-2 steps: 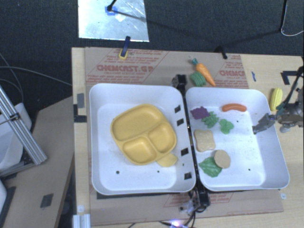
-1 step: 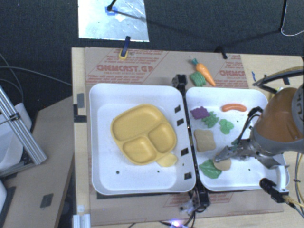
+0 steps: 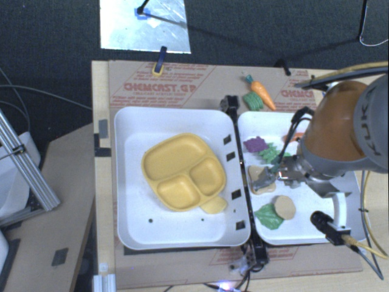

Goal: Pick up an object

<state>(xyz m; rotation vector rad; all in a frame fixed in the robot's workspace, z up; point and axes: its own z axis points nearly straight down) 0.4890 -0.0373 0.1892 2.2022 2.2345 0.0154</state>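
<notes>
You have the tool low in the right bin, close to the divider between the two bins. You cannot tell from here whether it is spread or pressed together; the tan piece sits right at its tip, but nothing shows clearly gripped.

Taking the divider as your landmark: just right of it, towards the far end, lie a purple piece and a green piece touching each other. Nearer the front, also just right of it, a green leaf-like piece lies against a round tan disc.

Left of the divider, a yellow compartment tray lies in the middle of the left bin, with a small yellow piece at its near corner.

Beyond the divider's far end, a toy carrot rests on the bench, outside both bins.
</notes>
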